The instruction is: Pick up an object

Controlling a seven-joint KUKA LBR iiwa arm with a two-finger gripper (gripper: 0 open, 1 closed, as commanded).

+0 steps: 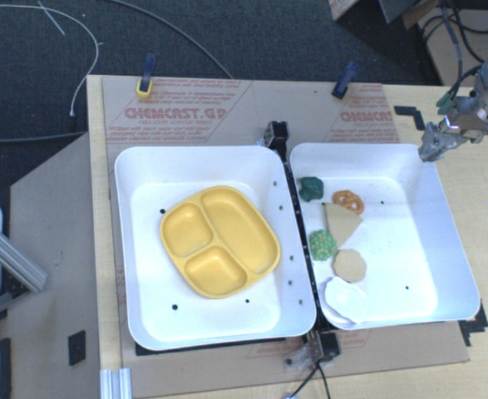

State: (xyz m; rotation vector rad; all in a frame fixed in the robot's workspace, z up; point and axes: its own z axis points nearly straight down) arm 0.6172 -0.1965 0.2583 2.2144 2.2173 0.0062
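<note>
The camera looks down on two white bins. The left bin (135, 223) holds a yellow tray (219, 239) with three compartments, lying a little turned.

The right bin (443, 248) is the landmark here. All its objects lie along its left side, near the wall it shares with the left bin. At the upper left is a dark green piece (311, 189). Just right of it and a little lower is a small brown pretzel (347, 199). Below the pretzel lies a tan wedge (340, 223); its long axis runs from the upper right down to the lower left. A green broccoli (322, 243) touches the wedge at its lower left. A round tan cookie (350, 265) is just below, and a white cup (345, 299) rests at the lower left corner.

The gripper (436, 144) hangs over the upper right corner of this bin, at its rim, and nothing is seen in it. Whether it is released or clenched, I cannot tell.

So every object lies to the left of the gripper and lower in the view, well apart from it. The pretzel looks the nearest one. I judge that the pick is not yet begun, and the arm needs to travel across the bare part of the bin first.
</note>
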